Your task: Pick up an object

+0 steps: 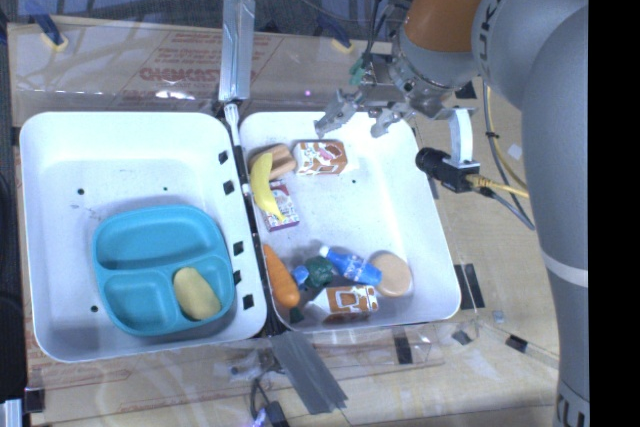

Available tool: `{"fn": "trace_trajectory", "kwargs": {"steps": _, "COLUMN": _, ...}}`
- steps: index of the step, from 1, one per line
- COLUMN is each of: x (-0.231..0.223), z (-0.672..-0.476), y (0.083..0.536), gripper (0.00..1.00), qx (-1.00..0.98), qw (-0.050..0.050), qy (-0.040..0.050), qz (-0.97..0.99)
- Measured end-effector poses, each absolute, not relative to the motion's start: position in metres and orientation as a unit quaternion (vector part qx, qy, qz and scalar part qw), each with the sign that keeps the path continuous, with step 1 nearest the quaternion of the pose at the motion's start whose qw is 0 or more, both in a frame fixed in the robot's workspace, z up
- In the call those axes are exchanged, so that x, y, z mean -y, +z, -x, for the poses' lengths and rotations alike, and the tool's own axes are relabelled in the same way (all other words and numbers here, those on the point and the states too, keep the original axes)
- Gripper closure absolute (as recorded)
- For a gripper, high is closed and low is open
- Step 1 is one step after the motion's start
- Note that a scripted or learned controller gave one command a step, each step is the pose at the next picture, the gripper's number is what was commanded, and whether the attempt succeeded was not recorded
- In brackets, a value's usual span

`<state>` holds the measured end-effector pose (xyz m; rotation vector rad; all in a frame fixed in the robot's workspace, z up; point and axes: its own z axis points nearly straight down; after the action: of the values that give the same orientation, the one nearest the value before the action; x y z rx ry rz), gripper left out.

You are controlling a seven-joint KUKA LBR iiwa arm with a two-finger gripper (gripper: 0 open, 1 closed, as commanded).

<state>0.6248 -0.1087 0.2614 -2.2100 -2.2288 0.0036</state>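
— Grey gripper (pixel 358 120) hangs open, holding nothing. What now?
— It hasn't grabbed yet. The small carton (pixel 319 157) lies just below its fingers, in the right bin (pixel 430 215). It should drop down and squeeze.

Arm (pixel 520 65) cut off by top edge; carrot (pixel 281 278) partly hidden under bin rim.

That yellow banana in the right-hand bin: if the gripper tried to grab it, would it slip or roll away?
The banana looks like smooth, glossy plastic, so it may slip between hard fingers. Its curved, rounded body would probably pivot or rock if nudged. It lies against the bin wall, which could stop it from sliding left.
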Motion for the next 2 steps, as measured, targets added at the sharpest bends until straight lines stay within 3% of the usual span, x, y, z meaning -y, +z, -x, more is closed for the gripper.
{"fn": "trace_trajectory", "kwargs": {"steps": 1, "x": 0.123, "z": -0.571, "y": 0.116, "gripper": 0.0, "qx": 0.735, "qw": 0.006, "qy": 0.0043, "qz": 0.678}}
{"fn": "trace_trajectory", "kwargs": {"steps": 2, "x": 0.149, "z": -0.492, "y": 0.093, "gripper": 0.0, "qx": 0.723, "qw": -0.002, "qy": -0.0011, "qz": 0.691}}
